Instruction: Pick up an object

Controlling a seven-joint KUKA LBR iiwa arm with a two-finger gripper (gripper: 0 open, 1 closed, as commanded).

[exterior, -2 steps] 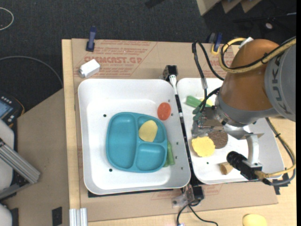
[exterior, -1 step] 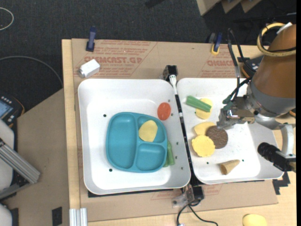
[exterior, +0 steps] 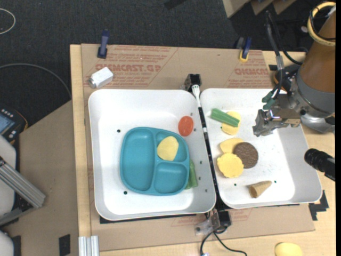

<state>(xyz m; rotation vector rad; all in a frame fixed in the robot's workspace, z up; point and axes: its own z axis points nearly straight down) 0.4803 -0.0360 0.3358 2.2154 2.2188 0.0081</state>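
The grey-and-orange arm (exterior: pixel 318 68) runs off the right edge, and with its gripper (exterior: pixel 262 128) it covers the far right corner of the right bin (exterior: pixel 298 197). In the left bin (exterior: pixel 104 143), a green strip (exterior: pixel 191 176) shows as a sliver behind the right rim of the teal divided plate (exterior: pixel 139 167), too little to identify. A pale yellow slice (exterior: pixel 227 144) lies partly under a brown biscuit (exterior: pixel 246 153) and a yellow disc (exterior: pixel 230 166). A yellow lump (exterior: pixel 288 249), near right on the bench, is cut by the bottom edge. Red lettering (exterior: pixel 128 67) on the cardboard is partly hidden by the bins.
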